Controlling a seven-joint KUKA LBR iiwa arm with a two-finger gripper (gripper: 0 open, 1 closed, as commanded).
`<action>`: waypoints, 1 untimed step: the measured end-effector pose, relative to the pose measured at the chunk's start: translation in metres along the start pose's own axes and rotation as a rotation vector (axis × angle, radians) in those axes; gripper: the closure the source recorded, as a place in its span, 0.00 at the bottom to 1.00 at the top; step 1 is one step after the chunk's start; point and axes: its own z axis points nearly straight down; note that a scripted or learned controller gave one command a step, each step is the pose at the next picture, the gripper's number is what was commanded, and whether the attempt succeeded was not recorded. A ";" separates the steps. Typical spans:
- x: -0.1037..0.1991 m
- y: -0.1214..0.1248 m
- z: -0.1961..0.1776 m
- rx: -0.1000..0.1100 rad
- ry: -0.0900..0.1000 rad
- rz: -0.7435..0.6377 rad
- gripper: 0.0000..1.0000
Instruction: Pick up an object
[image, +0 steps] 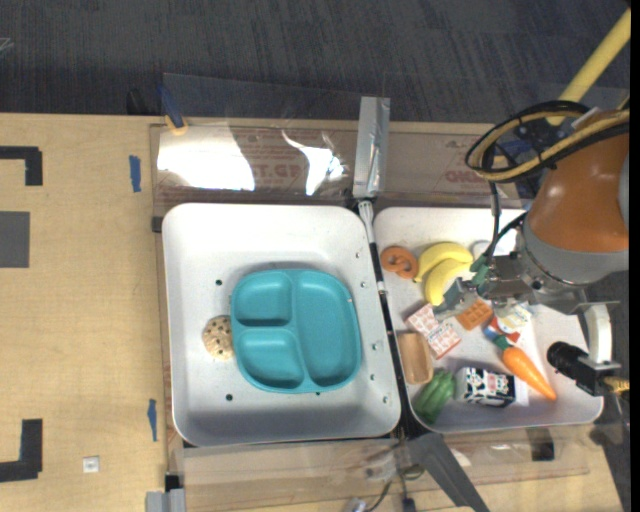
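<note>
You have no single named target; the right bin (440, 215) carries the candidates, all clustered round the gripper (478, 288). Nearest are the 2 yellow bananas (445, 268), lying just to the gripper's left and slightly above it in the view, close enough that contact cannot be ruled in or out. Beyond the bananas, further left, sits an orange ring-shaped piece, the doughnut (399, 261), near the divider between bins. Just below and left of the gripper lies a pink patterned card (436, 329); directly below the gripper is a small orange-and-white packet (474, 317). Down and right of it, a carrot (526, 371) points away toward the bin's lower right corner. Below the card, a tan bread-like piece (414, 358) stands along the divider, with a green vegetable (434, 397) under it and a black-and-white carton (488, 386) beside that.

Grip condition: cannot tell. The tool tip is dark and cluttered, and nothing reads plainly as caught in it.

Well away to the gripper's left, the left bin (190, 240) holds a teal 3-compartment tray (297, 330), with a speckled cookie (219, 336) touching its far edge.
</note>
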 end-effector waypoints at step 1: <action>-0.064 -0.028 0.107 0.009 0.000 0.008 0.00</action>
